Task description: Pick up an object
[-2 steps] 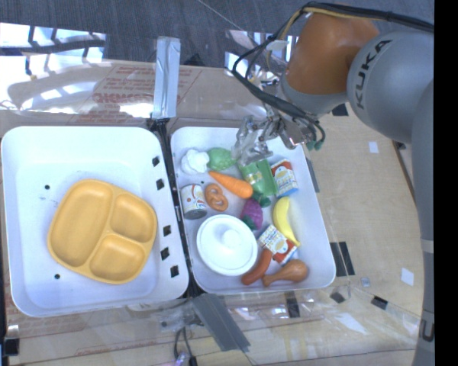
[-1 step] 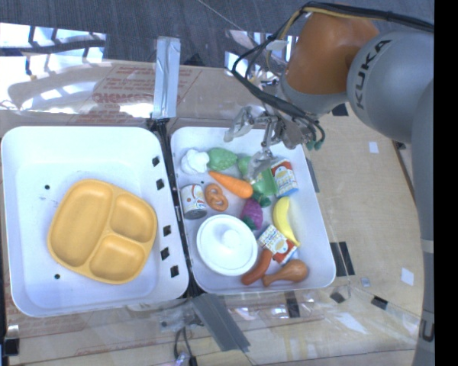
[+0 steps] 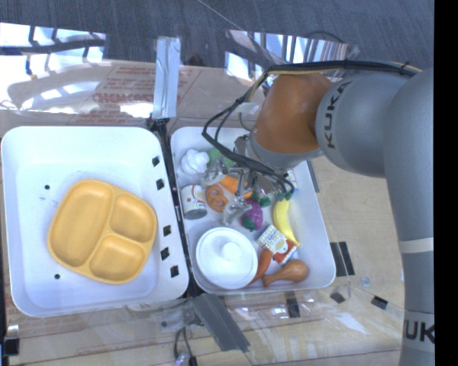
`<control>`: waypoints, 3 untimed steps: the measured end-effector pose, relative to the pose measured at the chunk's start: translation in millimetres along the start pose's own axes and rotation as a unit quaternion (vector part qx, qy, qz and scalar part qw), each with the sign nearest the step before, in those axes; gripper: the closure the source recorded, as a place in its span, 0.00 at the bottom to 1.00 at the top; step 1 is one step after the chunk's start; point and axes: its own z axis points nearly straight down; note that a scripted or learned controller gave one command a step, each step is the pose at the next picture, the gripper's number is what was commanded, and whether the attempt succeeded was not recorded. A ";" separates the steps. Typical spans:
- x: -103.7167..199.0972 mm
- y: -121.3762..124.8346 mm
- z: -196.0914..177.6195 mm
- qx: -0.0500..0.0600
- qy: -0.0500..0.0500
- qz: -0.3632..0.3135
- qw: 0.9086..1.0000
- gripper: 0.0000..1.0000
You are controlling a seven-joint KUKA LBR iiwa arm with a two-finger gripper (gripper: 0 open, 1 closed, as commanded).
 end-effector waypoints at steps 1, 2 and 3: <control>-3.0 -0.2 -13.7 0.002 -0.004 -0.002 1.000 1.00; -24.9 -5.9 -71.1 0.003 -0.004 0.074 0.997 1.00; -24.5 -5.6 -69.9 0.002 -0.003 0.074 0.997 0.00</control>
